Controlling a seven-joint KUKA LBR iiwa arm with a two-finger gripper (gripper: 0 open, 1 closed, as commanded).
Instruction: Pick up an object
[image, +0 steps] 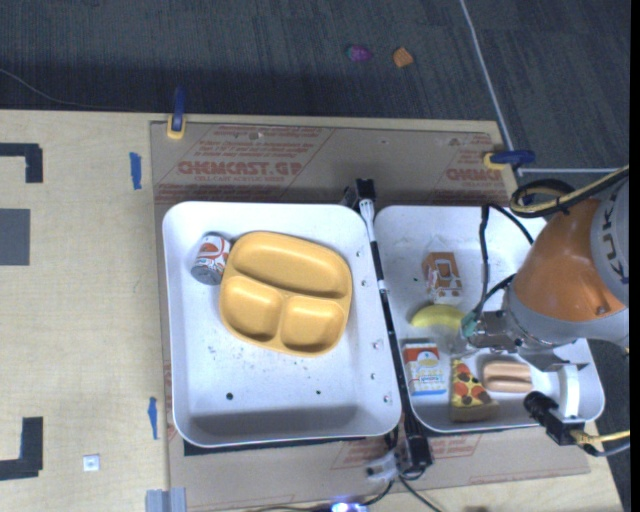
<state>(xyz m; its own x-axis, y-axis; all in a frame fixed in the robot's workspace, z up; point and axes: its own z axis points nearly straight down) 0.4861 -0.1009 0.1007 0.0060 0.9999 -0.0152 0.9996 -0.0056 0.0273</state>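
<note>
My gripper (479, 330) hangs low over the right bin (452, 214), in its middle part, with my arm (572, 268) reaching in from the right above the bin's far side. From this slant I cannot tell whether the gripper is spread or closed, and nothing shows pinched in it.

The banana (434, 317) lies just beside the gripper, on its left, its near end about touching my wrist's outline. The hot dog (508, 375) lies just below the gripper, towards the front wall. Left of the hot dog sits a pizza slice (465, 386), and next to that a carton (425, 369). A small box (442, 272) rests further back, above the banana.

In the left bin (182, 400), a yellow tray (285, 292) lies with a can (208, 258) against its back left corner.
</note>
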